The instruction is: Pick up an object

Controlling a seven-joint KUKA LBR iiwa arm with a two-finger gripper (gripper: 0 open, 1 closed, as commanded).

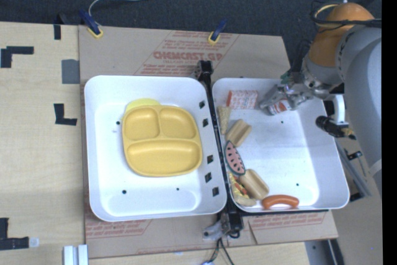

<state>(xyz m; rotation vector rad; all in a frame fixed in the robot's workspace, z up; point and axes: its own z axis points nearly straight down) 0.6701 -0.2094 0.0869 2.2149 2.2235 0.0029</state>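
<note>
Camera view, gripper [277,100] over right bin [310,152], finger state unclear, red-white packet [241,98] just beside, watermelon slice [234,159] apart.

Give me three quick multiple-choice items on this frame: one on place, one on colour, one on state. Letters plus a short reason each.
1. Where does the yellow divided plate lie?
A. in the left bin
B. in the right bin
C. on the cardboard outside the bins

2. What colour is the sausage-shaped toy at the near edge of the right bin?
A. blue
B. orange-red
C. white

3. How does the tool stand?
A. over the left bin
B. high above the bench, outside both bins
C. low at the far side of the right bin

Answers:
1 A, the plate sits on the left bin's white floor.
2 B, its colour stands out against the white wall.
3 C, it sits at the bin's far side beside the red-and-white packet.
</note>
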